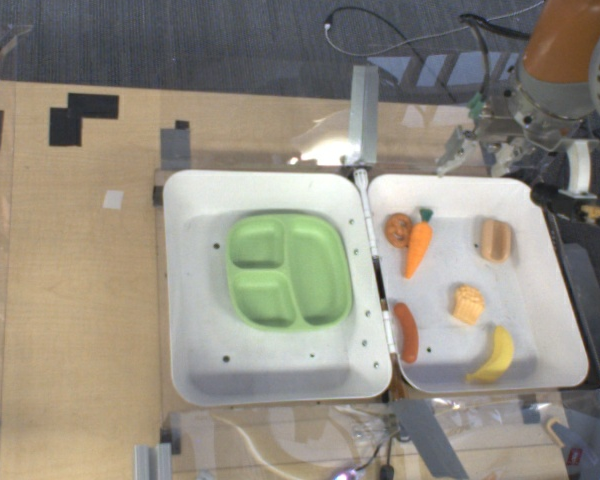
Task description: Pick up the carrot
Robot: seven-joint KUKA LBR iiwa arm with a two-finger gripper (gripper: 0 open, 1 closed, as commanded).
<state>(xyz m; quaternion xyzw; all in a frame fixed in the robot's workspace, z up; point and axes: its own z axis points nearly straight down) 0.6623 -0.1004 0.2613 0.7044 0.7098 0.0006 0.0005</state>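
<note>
The carrot point(417, 250) is orange with a small dark green top. It lies in the right bin point(550, 298), near that bin's upper left corner, pointing down and slightly left. A round orange-brown piece point(398, 229) touches its left side. My gripper point(478, 158) hangs above the far rim of the right bin, up and to the right of the carrot and well apart from it. Its fingers are spread and nothing is between them.
The right bin also holds a tan bun point(495, 239), a yellow corn-like chunk point(468, 304), a banana point(493, 356) and a red sausage point(408, 331). A green divided plate point(285, 271) sits in the left bin point(195, 348). A metal post point(364, 118) stands behind the bins.
</note>
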